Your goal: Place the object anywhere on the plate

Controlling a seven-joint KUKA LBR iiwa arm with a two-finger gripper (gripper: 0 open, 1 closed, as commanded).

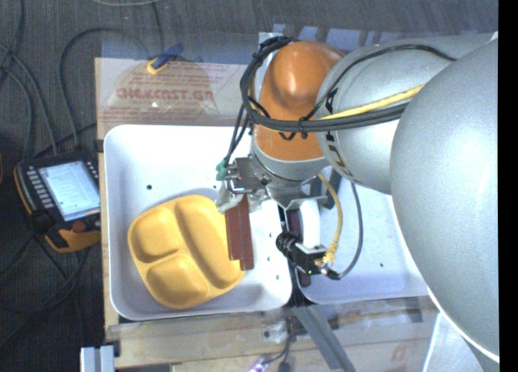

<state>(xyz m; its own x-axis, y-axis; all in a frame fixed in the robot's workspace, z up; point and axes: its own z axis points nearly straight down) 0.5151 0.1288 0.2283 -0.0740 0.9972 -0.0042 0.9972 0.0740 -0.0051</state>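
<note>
Main risk: the flat brown rectangular block (239,234) sits right at the right edge of the yellow three-compartment plastic plate (184,251), part over the rim, part over the floor of the left shallow white bin (121,160). If it drops from here it may tip off the rim and slide into the bin, not onto the plate. It also looks slightly tilted, so it could pivot on landing.

Pose: grey arm w/ orange band (295,95) reaches in from the right, wrist pointing down over the bins' shared wall, cables looped round it. Gripper (236,194) is just above the block's top end; fingers appear clenched on the block, tho the contact is partly hidden by the wrist.
</note>
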